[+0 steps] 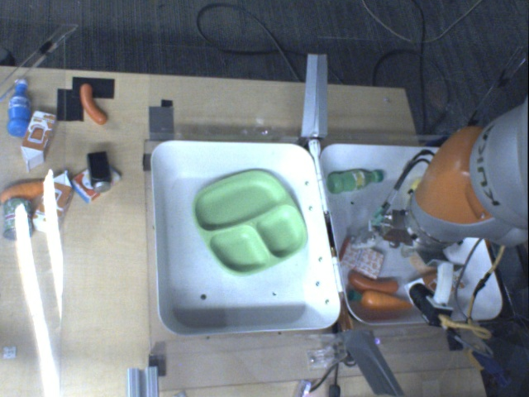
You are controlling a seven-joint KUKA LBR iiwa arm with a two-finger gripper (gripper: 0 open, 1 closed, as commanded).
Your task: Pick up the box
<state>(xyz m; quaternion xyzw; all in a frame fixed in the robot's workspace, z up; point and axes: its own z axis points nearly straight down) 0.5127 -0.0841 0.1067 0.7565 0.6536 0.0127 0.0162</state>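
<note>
Gripper (395,222) sits low in the right bin (388,157), and we cannot tell its state. Moving left to right, we see the green tray (248,220) at centre, then the box (364,259) just beside the gripper.

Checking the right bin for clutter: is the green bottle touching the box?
Apart. The camera view shows bare white bin floor between the green bottle, near the bin's top edge, and the box lower down.
</note>
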